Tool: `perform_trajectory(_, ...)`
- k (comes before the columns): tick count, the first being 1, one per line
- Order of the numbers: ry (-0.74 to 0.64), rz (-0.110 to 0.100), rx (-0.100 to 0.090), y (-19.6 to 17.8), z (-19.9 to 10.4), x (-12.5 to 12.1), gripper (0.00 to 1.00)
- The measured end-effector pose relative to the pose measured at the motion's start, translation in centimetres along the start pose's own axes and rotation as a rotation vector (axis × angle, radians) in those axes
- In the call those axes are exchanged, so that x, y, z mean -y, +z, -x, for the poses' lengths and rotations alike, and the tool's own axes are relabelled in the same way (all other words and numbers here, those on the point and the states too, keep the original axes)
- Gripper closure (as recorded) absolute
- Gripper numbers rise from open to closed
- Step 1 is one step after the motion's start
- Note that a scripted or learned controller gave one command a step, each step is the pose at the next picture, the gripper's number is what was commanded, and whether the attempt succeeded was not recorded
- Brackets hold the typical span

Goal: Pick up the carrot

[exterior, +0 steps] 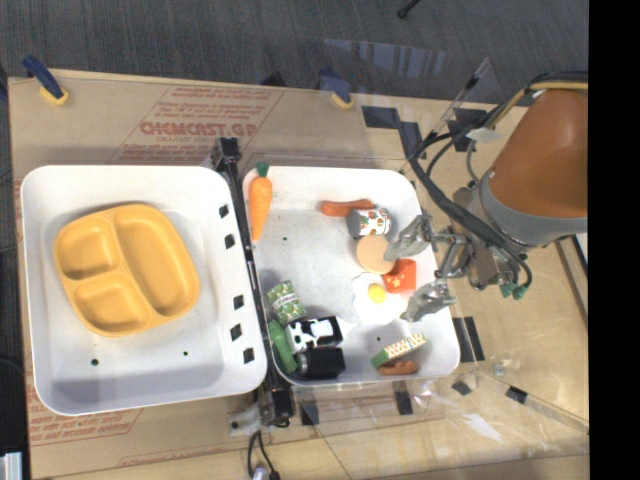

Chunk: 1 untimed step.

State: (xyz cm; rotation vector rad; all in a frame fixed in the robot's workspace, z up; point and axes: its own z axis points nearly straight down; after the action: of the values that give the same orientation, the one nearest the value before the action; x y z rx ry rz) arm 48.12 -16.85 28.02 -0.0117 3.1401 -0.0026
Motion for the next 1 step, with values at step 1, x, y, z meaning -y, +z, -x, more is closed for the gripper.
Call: perform_trajectory(1,-0.138,0.004,-0.007,6.98,3.4,4.16,0.0)
